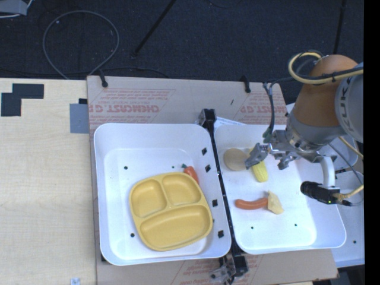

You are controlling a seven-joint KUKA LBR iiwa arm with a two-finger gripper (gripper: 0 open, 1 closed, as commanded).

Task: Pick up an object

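My gripper (272,157) hangs over the right bin (314,230), with one dark finger (257,155) spread to the left and the other to the right. Just below the left finger lies a yellow corn cob (260,171), apart from the fingers as far as I can see. A beige round piece (236,158) rests to the left of the corn. Lower in the same bin lie an orange sausage (251,203) and a pale yellow wedge (275,203). Nothing sits between the fingers.
The left bin (113,153) holds a yellow divided tray (170,210) with a small orange-red piece (190,173) at its upper right rim. A black divider (217,183) separates the bins. The arm's orange band (323,100) and cables rise at the right.
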